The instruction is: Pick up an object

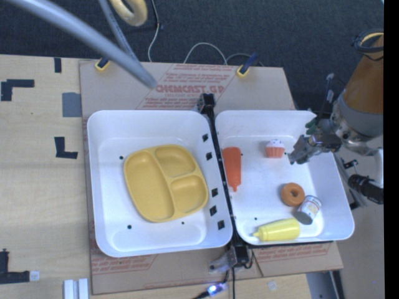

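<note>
Dark blue carpet fills the upper part of the frame, and below it a pale wooden bench [37,167] carries a sheet of brown cardboard [187,83] printed with red lettering. On the cardboard sit two shallow white plastic bins side by side, joined along a black seam at the centre of the frame.

The left bin [106,136] holds a yellow divided plate [165,182], smooth and rounded, with three compartments, lying at a slight angle.

The right bin [330,185] holds the small objects. An orange carrot-shaped toy [232,167] lies lengthwise against the bin's left wall. A small cupcake toy [275,148] with a pink base and white top stands in the upper middle. A brown ring doughnut [292,194] lies lower right of it, and just beside the doughnut to the lower right a small silver can [307,208] lies tipped on its side. A yellow squeeze bottle [278,230] lies flat along the bin's lower edge.

The arm enters from the right of the frame, its orange band and grey wrist over the bin's upper right corner. The gripper [300,153] points left and down, low over the bin floor. It is just to the right of the cupcake toy, apart from it, and above the doughnut in the frame. Nothing shows between its tips; whether they are spread or closed cannot be told.
</note>
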Robot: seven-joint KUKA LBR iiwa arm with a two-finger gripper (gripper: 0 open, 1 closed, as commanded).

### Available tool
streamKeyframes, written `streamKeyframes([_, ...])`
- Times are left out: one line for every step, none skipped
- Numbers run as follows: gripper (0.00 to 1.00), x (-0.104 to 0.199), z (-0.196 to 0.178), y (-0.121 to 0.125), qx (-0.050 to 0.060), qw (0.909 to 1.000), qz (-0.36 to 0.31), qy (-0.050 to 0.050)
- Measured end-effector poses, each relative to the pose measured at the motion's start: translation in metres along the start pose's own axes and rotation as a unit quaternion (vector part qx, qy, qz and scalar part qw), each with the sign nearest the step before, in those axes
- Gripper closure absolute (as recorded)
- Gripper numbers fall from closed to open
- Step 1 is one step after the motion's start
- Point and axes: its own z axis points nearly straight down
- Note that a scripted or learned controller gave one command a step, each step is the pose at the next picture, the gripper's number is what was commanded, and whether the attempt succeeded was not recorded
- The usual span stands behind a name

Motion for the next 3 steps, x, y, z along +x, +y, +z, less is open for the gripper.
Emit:
streamKeyframes([1.00,0.054,0.003,0.012,0.000,1.0000,0.000,0.000])
streamKeyframes([1.00,0.099,0.014,0.020,0.001,1.0000,0.001,-0.001])
streamKeyframes([1.00,0.152,0.015,0.012,0.001,1.0000,0.000,0.000])
